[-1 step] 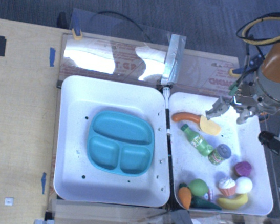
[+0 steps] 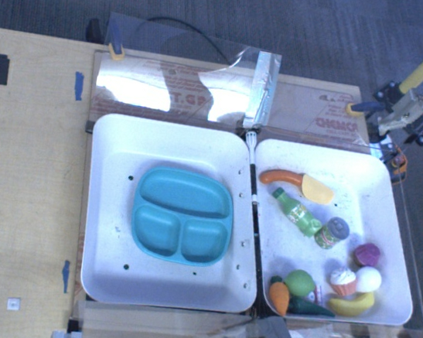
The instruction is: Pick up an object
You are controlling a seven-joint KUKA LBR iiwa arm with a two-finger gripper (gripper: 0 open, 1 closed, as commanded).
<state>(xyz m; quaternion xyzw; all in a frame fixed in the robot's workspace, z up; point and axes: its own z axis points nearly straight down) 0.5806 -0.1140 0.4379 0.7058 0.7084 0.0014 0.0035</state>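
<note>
Two white bins (image 2: 104, 212): one blue tray (image 2: 183, 216) left, ten toys right; gripper (image 2: 417, 123) state unclear.

The bench (image 2: 23, 177) bears the left bin (image 2: 104, 212) beside the right bin (image 2: 395, 253).

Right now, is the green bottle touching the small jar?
Touching: the camera view shows the green bottle's lower end meeting the small jar, no bin floor visible between them.

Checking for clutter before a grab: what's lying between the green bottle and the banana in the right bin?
In the camera view, a small jar lies right beside the bottle; further toward the banana sits a cupcake, touching it.
</note>
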